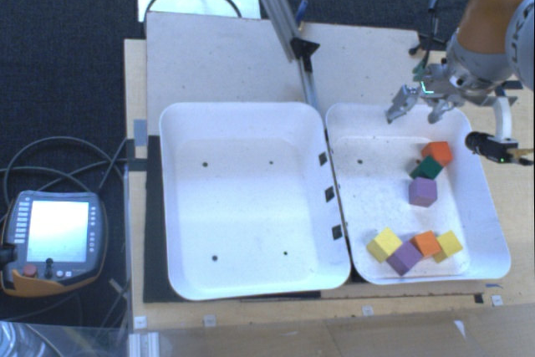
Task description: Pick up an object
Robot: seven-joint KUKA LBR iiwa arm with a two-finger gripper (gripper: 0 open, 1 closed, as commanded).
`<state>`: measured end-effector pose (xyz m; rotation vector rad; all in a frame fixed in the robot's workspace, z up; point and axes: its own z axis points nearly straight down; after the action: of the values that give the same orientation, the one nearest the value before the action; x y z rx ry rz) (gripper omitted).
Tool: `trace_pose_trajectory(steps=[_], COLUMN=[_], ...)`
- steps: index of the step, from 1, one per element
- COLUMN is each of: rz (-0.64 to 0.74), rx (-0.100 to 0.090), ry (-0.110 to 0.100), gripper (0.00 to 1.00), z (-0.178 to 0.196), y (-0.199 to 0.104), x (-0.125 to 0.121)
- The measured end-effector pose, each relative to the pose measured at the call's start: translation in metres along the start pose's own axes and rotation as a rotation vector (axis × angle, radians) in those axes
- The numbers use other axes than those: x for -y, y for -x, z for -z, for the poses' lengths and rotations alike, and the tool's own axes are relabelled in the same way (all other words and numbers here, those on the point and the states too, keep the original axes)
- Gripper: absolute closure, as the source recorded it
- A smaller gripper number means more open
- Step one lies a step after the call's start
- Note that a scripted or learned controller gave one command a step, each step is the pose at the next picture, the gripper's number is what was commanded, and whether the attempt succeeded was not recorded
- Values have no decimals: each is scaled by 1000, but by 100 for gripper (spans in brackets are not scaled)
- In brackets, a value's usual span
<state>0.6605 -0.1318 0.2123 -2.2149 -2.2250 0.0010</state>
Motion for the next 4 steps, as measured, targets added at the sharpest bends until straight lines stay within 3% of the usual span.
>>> trace_pose_trajectory(steps=[1,3,4], rz=[1,1,1], rx=[2,1,2], ry=[3,-1,3], gripper=[0,0,0], z=[3,-101,-122], y=[0,-2,-2], x=[-1,-12,-13])
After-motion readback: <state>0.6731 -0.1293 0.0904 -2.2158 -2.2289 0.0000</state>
